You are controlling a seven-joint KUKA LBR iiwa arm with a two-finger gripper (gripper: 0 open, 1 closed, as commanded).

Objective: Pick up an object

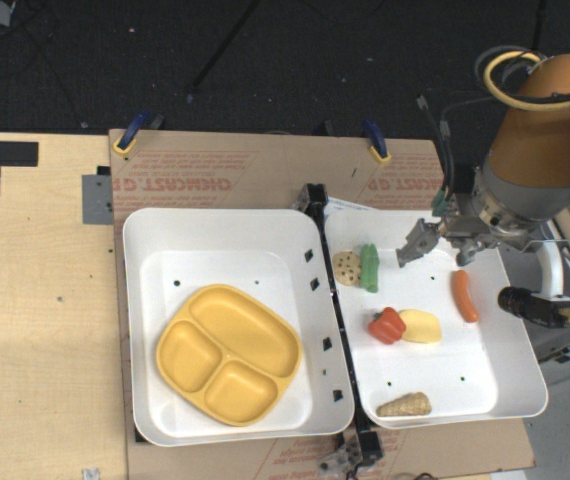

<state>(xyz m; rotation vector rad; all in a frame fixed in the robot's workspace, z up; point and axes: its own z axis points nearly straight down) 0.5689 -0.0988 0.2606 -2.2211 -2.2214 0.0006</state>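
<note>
Overhead, we see the gripper (pixel 439 245) hanging above the right bin (pixel 510 388) near its twelve-o'clock edge, its two dark fingers (pixel 411 248) spread apart with nothing between them. Inside that bin we count a green piece (pixel 369 267) touching a speckled round cookie (pixel 345 267) at ten o'clock, a red pepper (pixel 387 325) pressed against a yellow piece (pixel 420 326) near the middle, an orange carrot-like stick (pixel 464 296) at three o'clock (just below the fingers), and a tan cone-shaped piece (pixel 405 405) at six o'clock. At nine o'clock of all this, the left bin (pixel 150 238) holds a yellow divided plate (pixel 227 352).
</note>
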